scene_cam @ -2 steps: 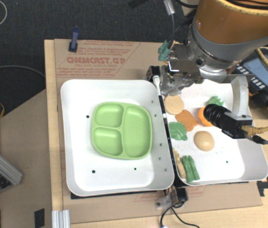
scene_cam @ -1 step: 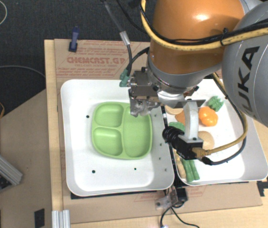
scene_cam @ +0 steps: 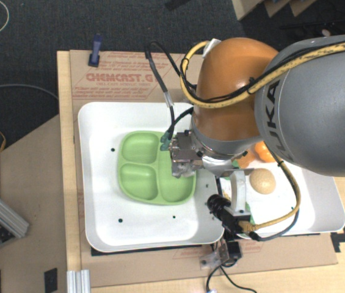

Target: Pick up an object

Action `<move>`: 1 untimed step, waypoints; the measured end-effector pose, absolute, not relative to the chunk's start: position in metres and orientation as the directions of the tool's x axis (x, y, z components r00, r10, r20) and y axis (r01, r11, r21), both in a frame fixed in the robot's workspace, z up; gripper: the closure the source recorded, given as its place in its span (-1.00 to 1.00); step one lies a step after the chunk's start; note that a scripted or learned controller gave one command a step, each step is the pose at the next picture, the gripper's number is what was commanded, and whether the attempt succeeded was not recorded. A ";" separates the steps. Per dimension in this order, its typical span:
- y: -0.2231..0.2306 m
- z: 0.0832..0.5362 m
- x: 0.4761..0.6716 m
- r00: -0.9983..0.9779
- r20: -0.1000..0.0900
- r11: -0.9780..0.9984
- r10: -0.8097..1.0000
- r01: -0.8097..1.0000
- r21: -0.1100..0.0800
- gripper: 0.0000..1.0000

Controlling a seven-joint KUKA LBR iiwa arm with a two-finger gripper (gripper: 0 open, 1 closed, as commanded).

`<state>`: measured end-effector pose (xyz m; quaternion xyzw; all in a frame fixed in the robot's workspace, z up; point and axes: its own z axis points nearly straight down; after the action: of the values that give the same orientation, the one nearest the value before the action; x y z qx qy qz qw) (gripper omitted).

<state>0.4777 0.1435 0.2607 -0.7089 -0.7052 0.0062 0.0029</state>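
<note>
A light green divided plate [scene_cam: 140, 173] lies in the left white bin [scene_cam: 99, 163], right of its middle. My gripper [scene_cam: 183, 159] hangs under the orange wrist band, over the plate's right edge; the big wrist hides most of it. In the right bin [scene_cam: 330, 215] a tan rounded object [scene_cam: 262, 180] lies just right of the arm. An orange object [scene_cam: 264, 152] peeks out above it, and a small green piece [scene_cam: 243, 159] sits beside it. The arm covers much of the right bin.
The bins rest on a cardboard sheet [scene_cam: 117, 78] with red lettering. A blue clip [scene_cam: 95, 50] sits at its back left corner. Black and yellow cables [scene_cam: 264, 221] loop around the wrist and down over the wall between the bins.
</note>
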 end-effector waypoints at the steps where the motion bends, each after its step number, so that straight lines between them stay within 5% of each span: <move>1: 0.176 0.325 0.480 -0.004 0.003 0.004 1.000 1.000 0.006 1.00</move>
<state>0.4796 0.1759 0.3248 -0.7057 -0.7085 -0.0034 -0.0011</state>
